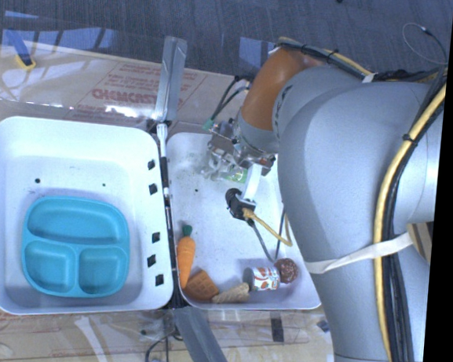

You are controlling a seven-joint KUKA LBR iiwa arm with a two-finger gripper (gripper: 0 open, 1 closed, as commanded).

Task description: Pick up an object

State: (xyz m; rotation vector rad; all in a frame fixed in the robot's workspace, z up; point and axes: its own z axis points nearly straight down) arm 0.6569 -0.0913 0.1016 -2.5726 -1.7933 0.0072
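Note:
My gripper (218,166) hangs low over the far end of the right bin (208,214), its fingers blurred against the white floor. Nothing shows between them. At the near end of that bin lie an orange carrot (185,258), a brown wedge of bread (201,285), a tan piece (233,293), a small red-and-white can (264,279) and a brown round thing (286,270). All of these lie well nearer the camera than the gripper.
The left bin (25,143) holds a blue divided tray (76,245) in its near half. A grey divider with black clips (160,202) separates the two bins. The big grey arm covers the right side of the right bin.

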